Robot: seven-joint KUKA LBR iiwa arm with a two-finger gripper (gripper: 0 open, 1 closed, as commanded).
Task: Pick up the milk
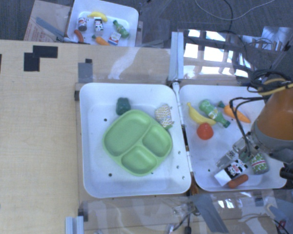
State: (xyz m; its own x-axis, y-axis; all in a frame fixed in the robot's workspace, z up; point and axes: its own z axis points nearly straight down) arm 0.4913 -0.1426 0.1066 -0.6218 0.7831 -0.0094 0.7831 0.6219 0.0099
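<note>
Now the gripper hovers low over the milk (sausage just beyond); finger state unclear. Likely the grasp step: next, close and lift.

The arm comes in from 3 o'clock as a broad rounded body, its upper part a wide orange band with a soft sheen, the section below it plain grey. Black cables loop off it toward 11 o'clock, and a thin yellowish line runs above the orange at 1 o'clock. At 8 o'clock of the grey part sits the gripper, a small silver-grey metal assembly with dark details, too blurred to make out finer parts.
</note>
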